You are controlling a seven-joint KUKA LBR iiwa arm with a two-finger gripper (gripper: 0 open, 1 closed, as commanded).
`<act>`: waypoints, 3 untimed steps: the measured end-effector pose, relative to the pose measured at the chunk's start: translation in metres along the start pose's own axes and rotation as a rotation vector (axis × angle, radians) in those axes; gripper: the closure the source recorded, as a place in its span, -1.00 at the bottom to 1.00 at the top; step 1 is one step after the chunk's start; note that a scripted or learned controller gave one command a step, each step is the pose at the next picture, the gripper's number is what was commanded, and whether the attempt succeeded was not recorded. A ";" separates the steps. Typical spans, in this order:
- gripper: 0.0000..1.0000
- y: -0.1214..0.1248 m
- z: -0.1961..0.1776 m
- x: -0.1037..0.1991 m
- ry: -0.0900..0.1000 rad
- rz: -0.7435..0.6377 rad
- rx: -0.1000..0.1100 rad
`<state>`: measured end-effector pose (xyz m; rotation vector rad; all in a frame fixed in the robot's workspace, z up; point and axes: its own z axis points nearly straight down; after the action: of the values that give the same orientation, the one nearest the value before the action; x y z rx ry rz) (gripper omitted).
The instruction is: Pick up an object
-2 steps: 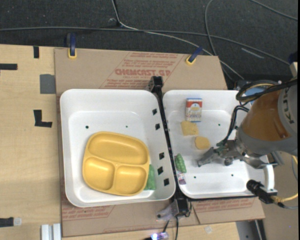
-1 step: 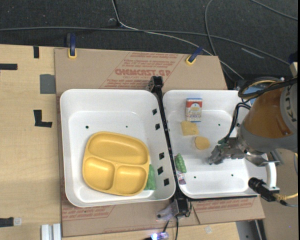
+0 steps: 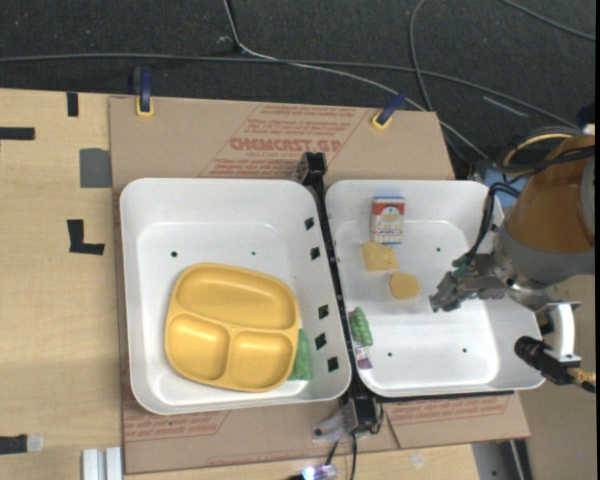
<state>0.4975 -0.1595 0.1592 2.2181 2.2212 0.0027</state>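
Dark jaws (image 3: 448, 298): low inside the right bin (image 3: 425, 373), near its 3 o'clock wall; their spread is too blurred to tell, and nothing shows between them.
Nearest object: a round tan piece (image 3: 404, 286), just beside the jaws at their 9 o'clock, apart from them.
Its look: small, flat, pale yellow-brown, no clear long axis.
Next out: a squarish tan piece (image 3: 380, 257) at 10 o'clock, then a small red-and-white carton (image 3: 387, 218) upright near the bin's 12 o'clock wall.
Far edge: a green packet (image 3: 360, 326) against the divider.
Left bin (image 3: 140, 208): a yellow divided tray (image 3: 232, 325).
Judgement: a short shift toward 9 o'clock would suit.
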 end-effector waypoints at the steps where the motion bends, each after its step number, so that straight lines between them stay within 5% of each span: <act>1: 1.00 0.001 -0.051 0.000 0.000 -0.001 -0.001; 3: 1.00 0.003 -0.069 0.110 0.002 -0.005 0.003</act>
<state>0.5006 -0.0498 0.2281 2.2148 2.2296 0.0010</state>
